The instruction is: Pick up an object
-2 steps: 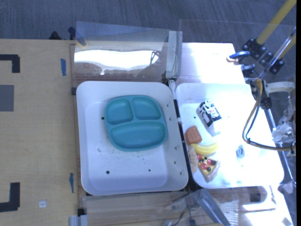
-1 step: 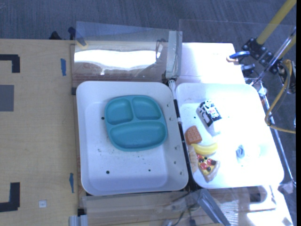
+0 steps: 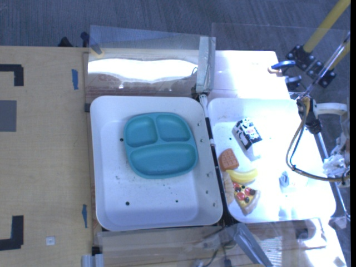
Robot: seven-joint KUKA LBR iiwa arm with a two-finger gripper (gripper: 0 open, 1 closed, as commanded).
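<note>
Four small toys, cookie (image 3: 228, 159), banana (image 3: 243, 175), pizza (image 3: 246, 196) and box (image 3: 246, 133), crowd the right bin (image 3: 311, 204), so a grab could snag two.

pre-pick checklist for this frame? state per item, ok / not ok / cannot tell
1. Candidates in the right bin: ok. A banana, a pizza slice, a brown cookie-like piece and a black-and-white box lie there.
2. Spacing: not ok. Cookie-like piece, banana and pizza slice crowd together near the bin's left wall; the box lies apart.
3. Left bin: ok. It holds a teal divided plate, lying flat.
4. Gripper state: cannot tell.
5. Exposure: not ok. Glare washes out much of the right bin's floor, so small items there are hard to make out.
</note>
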